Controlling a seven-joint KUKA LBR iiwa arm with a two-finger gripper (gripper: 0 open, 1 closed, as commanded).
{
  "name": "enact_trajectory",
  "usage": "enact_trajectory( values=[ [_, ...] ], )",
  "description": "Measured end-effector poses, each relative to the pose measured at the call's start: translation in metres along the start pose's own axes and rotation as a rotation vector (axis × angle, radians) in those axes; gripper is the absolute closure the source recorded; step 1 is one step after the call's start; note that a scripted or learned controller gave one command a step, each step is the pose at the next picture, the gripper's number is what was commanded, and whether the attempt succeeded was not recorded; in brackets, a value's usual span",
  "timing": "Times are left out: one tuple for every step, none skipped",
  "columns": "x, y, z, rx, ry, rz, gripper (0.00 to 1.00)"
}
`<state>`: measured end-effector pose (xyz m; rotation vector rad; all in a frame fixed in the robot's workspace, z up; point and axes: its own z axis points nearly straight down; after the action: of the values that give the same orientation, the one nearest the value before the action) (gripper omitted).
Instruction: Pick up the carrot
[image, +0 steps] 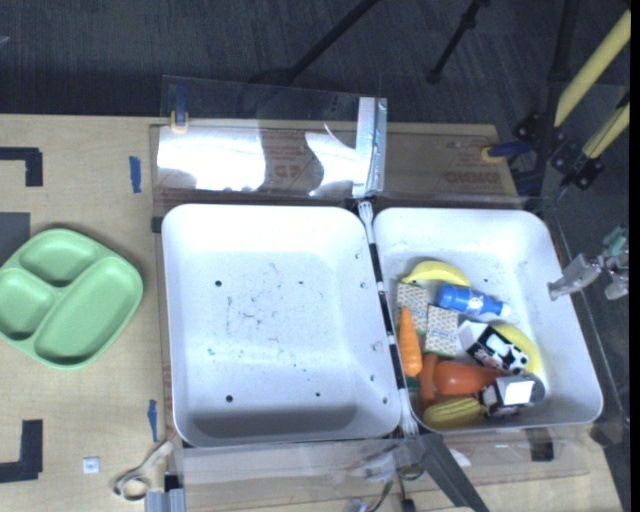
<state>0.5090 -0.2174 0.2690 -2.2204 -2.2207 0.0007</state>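
Note:
The carrot (409, 343) is a slim orange piece lying lengthwise against the left wall of the right bin (500, 238). It sits among other items, with a patterned pouch (428, 310) beside it and a round orange-red toy (458, 378) at its near end. My gripper (578, 276) is small and grey at the right bin's right rim, well to the right of the carrot and apart from it. Nothing shows in its grasp.
Also in the right bin are a banana (436, 271), a blue bottle (466, 299), a black-and-white toy (500, 350), a white block (514, 392) and a yellow corn cob (452, 411). The left bin (200, 240) adjoins. A green divided plate (65, 297) lies far left.

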Motion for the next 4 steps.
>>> enact_trajectory(
  values=[
    [0.0,0.0,-0.009,-0.001,0.0,0.0,1.0],
    [0.003,0.021,0.169,0.001,0.001,0.111,1.0],
    [0.009,0.023,0.169,0.004,0.011,0.104,0.0],
    [0.026,0.082,0.152,0.0,-0.001,0.26,0.0]
  ],
)
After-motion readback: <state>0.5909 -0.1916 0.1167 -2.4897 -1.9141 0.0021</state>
